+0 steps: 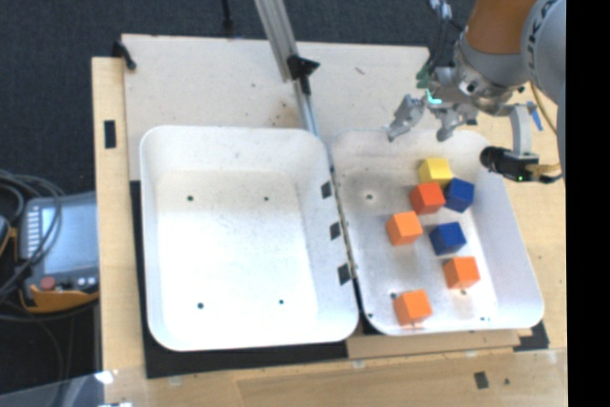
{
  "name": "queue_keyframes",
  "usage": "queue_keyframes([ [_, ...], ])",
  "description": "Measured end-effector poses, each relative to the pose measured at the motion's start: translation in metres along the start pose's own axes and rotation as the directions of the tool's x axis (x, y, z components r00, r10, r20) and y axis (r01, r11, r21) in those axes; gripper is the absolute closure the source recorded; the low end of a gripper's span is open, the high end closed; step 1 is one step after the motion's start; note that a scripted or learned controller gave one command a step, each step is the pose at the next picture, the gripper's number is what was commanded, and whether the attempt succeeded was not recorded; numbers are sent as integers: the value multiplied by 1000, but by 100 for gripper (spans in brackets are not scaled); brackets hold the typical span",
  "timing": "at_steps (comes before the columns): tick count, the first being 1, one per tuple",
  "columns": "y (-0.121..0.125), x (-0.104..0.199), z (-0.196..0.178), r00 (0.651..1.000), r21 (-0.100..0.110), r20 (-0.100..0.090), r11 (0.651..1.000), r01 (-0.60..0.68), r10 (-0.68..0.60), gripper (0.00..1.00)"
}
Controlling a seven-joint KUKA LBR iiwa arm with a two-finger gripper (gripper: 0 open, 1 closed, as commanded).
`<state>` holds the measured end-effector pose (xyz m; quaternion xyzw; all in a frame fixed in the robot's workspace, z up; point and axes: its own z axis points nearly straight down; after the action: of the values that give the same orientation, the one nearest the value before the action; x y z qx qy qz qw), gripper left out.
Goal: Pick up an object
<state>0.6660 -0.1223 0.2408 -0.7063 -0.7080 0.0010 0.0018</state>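
Dark carpet surrounds the wooden table (110, 205), and at the far left of the frame we see a grey control pendant (57, 248) with cables lying on the floor. On the table, the left white bin (162, 167) sits beside the right white bin (519, 291), their inner edges touching along the middle. A slanted aluminium rail (270, 5) rises from the upper middle of the frame, its foot just above the seam between the bins.

In the right bin we count seven small cubes. Moving rightward: an orange cube (404, 227) in the middle, another orange cube (413, 306) near the lower edge, a red-orange cube (428, 197) touching a yellow cube (436, 170) above it, a blue cube (447, 236) below them, a blue cube (460, 193) just beside the red-orange one, and an orange cube (462, 271) toward the lower right.

At the upper right, the arm's tool (426, 117) hangs over the bin's top edge, above the yellow cube and apart from it. Its fingers are spread, with nothing between them.
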Motion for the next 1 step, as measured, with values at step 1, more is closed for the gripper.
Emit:
queue_keyframes([
  [1,1,-1,-3,1000,-4,3,1000,2,-2,0],
])
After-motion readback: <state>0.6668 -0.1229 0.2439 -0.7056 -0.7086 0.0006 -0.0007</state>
